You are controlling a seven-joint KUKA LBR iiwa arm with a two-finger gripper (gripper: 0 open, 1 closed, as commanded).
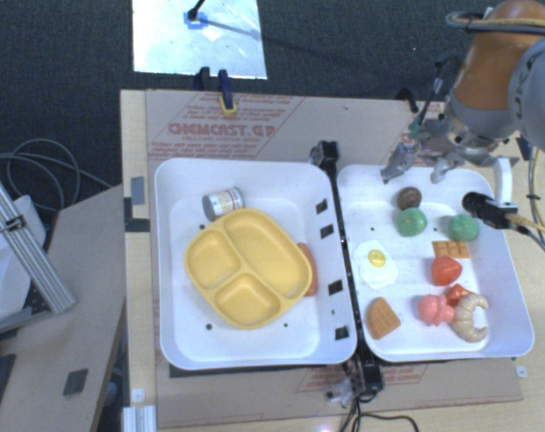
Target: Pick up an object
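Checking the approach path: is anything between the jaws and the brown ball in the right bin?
Nothing visible. The gripper hangs above the right bin's far edge, and the brown ball lies just below it, uncovered; a green ball sits beyond.

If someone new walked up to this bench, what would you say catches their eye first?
Probably the yellow divided tray, lying large in the left bin with a small can just beyond it. Next, the scatter of toy food in the right bin: a fried egg, two green balls, a croissant. Above that bin's far edge hangs the gripper, with nothing visibly between its fingers.
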